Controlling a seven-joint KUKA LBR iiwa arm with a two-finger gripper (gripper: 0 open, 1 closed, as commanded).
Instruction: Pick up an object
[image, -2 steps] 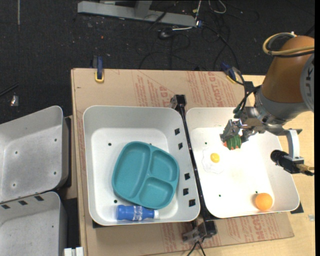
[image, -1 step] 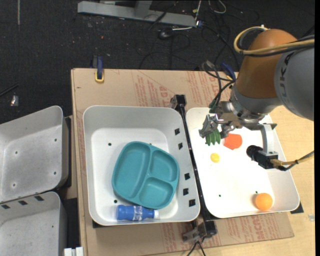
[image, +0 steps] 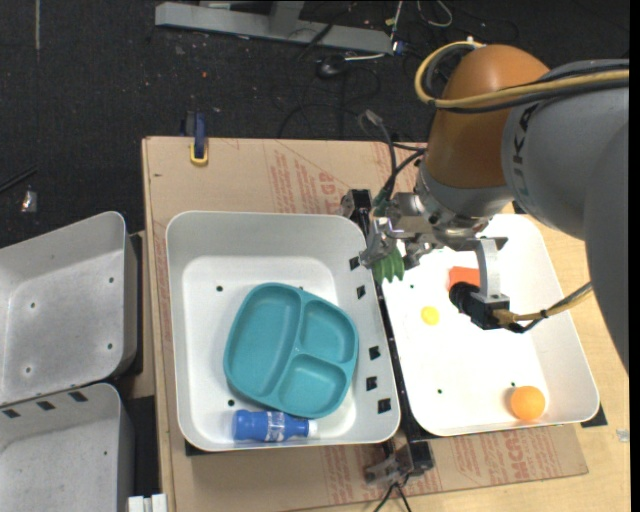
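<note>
My gripper (image: 385, 252) hangs over the wall between the two bins, at the right bin's upper left corner. A small green object (image: 391, 266) sits between its fingertips, and the fingers are shut on it. In the right bin (image: 560, 340) lie a small yellow object (image: 430, 316), an orange-red block (image: 462, 276) partly hidden by the wrist, and an orange ball (image: 526, 402) near the front right corner. The left bin (image: 190, 300) holds a teal divided plate (image: 290, 348) and a blue bottle (image: 268, 427) lying on its side along the front wall.
The grey arm with its orange band (image: 485, 80) covers the right bin's back part. A black piece (image: 478, 305) on a white bracket hangs from the wrist over the bin. Spare white bin lids (image: 60, 300) lie at far left. A cardboard sheet (image: 290, 175) underlies both bins.
</note>
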